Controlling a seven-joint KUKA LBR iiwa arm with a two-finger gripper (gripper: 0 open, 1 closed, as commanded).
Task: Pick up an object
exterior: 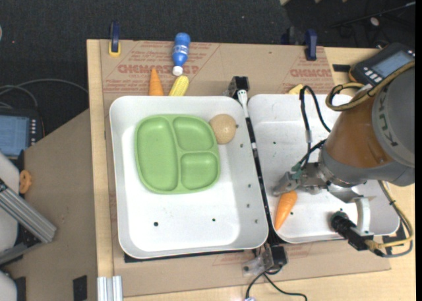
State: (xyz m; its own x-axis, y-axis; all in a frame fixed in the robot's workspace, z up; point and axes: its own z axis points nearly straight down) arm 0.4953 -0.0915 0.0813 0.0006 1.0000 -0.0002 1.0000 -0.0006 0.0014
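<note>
Pincer [295, 184] low in right bin [290, 111], beside left wall, tips at the thick end of the carrot [285, 208]; spread or pressed together cannot be told, nor a grip confirmed. Carrot lying flat on bin floor, likely the chosen target. Green divided plate [177, 153] and tan ball [223, 127] in left bin [125, 181], untouched, well apart from the arm.

One fixed camera is looking down at a slant from above the worktop [198, 52], taking in both white bins [132, 227] side by side from moderate height. The dark floor is showing beyond the far edge. The arm [369, 141] is entering from the right.
</note>
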